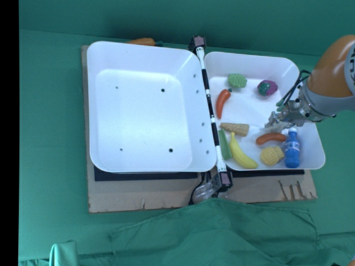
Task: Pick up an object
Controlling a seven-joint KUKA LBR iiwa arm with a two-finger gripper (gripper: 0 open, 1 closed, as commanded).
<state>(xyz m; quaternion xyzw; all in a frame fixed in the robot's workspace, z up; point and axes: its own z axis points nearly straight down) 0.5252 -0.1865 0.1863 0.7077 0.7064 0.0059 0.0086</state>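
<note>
Above the sausage (271, 138), my pincer (279, 120) hangs, its grip state unreadable; crowded by the blue bottle (292, 148), I could snag both.

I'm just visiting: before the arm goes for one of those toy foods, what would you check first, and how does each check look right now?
1. Gripper over the right bin: ok.
2. Nothing between its fingers yet: cannot tell.
3. Target close below: ok, sausage and blue bottle lie nearby.
4. Room around the target: not ok, bottle, sausage and pineapple crowd together.
5. Wrist clear of the bin's right wall: cannot tell.
</note>
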